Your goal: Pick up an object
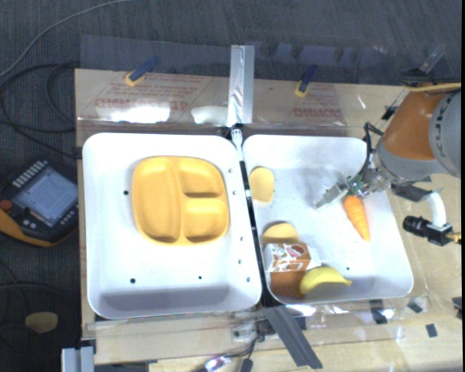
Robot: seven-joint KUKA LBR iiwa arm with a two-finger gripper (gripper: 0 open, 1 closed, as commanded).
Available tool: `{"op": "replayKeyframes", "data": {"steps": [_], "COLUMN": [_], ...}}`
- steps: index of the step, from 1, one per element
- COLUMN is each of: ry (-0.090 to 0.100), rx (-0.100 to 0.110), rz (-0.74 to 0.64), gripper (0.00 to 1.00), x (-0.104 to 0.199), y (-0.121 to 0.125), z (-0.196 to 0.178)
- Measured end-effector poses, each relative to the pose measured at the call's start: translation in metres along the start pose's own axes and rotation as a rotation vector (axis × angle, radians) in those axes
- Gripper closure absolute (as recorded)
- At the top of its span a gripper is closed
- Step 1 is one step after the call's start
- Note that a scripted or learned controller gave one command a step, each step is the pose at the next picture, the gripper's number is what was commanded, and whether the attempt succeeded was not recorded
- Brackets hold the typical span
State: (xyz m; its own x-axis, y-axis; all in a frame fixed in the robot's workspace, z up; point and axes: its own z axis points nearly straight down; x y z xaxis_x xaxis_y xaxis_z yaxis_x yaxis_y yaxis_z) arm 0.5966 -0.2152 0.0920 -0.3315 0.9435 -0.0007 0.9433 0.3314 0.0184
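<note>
— Closest to us, at six o'clock, metal bench fittings (283, 339) poke out below the two bins, partly cut off by the bottom edge. What do you see on the left?

— Dark carpet (31, 22) with loose cables, and at nine o'clock an orange-cased handheld controller (32, 201) lying on the floor. Next comes the left bin (108, 285), white and shallow, with a yellow divided tray (180, 198) lying flat in its middle.

— And behind the bins?

— At twelve o'clock a brown board (163, 95) under clear film, with two small clips and a strip of silver tape (241, 84) running down to the seam between the bins.

— The right bin (310, 149)?

— A pale yellow piece (261, 184) against its left wall. At its six o'clock corner a cluster: a rounded yellow-orange item (280, 232), a printed brown packet (287, 258), a banana (323, 280). They overlap, so I can't make out their full shapes.

— Where's the carrot (358, 215)?

— Right of the bin's centre, toward three o'clock, lying on the floor of the bin, green end up, tip pointing to six o'clock.

— And the gripper (347, 188)?

— Just at the carrot's top, reaching in from three o'clock; the arm (418, 134) is cropped by the edge. Its grey fingers are small and blurred, touching or almost touching the carrot's green end. Open or closed, I cannot tell.
</note>
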Motion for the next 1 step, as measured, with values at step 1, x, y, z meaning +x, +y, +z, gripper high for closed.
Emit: {"op": "replayKeyframes", "data": {"steps": [1], "ry": [0.000], "rx": [0.000], "rz": [0.000], "gripper": [0.00], "x": [0.0000], "y": [0.0000], "z": [0.0000]}}
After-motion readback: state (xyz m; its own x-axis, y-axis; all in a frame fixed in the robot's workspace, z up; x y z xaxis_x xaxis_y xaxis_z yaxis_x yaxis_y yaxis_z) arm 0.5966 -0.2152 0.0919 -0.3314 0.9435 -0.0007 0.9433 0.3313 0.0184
